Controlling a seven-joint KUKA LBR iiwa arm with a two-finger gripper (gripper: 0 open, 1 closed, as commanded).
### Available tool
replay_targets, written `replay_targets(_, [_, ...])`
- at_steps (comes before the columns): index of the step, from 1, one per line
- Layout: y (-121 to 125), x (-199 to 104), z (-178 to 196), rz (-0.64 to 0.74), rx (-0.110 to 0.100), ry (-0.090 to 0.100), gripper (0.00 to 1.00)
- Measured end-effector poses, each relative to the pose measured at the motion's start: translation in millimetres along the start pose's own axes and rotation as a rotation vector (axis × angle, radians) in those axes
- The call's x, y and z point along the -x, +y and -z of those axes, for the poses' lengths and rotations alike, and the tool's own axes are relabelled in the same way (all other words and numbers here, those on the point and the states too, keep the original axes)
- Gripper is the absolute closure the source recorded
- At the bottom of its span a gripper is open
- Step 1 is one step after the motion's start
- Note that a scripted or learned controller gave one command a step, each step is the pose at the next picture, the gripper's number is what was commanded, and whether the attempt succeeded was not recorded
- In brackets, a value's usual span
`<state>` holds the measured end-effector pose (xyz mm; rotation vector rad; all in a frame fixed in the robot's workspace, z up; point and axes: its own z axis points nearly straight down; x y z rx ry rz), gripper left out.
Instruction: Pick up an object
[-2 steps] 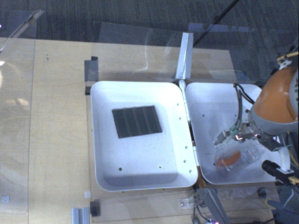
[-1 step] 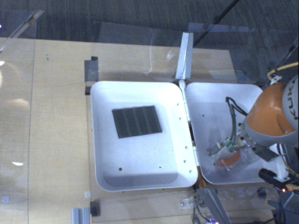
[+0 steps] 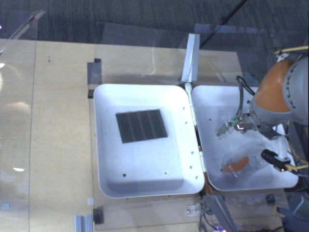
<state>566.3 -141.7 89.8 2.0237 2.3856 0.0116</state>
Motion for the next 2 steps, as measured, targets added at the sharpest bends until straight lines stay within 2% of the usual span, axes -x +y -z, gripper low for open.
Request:
replay_targets(1, [-78.7, 9.8, 1.4, 0.061, -0.003, 0.001, 0.0])
replay_targets(2, [-68.9, -31.5, 2.4, 0.37, 0.004, -0.003, 0.0])
